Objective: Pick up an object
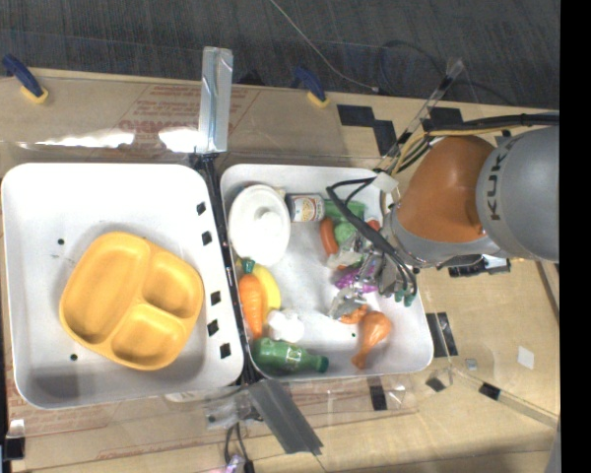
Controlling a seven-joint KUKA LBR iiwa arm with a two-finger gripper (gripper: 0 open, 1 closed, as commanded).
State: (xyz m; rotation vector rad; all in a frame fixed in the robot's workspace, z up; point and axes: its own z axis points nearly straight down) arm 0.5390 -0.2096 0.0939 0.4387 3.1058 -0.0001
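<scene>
The right bin (305, 180) holds a jumble of toy food: a white lidded cup (259, 223), a small tin can (305, 208), an orange carrot (251, 304), a yellow banana (268, 286), a green bottle (291, 357), a white piece (285, 325), a small orange-red carrot (329, 236) and a chicken drumstick (372, 334). My gripper (366, 276) reaches down into the right side of this bin, over a purple and green cluster (352, 282) just above the drumstick. Cables and the wrist hide its fingertips.
The left bin (30, 215) holds a yellow divided plate (131, 298). A metal bracket (215, 101) stands at the back between the bins. Blue clamps (27, 79) grip the cardboard's far edge. The arm's orange band (451, 190) hangs over the right bin's rim.
</scene>
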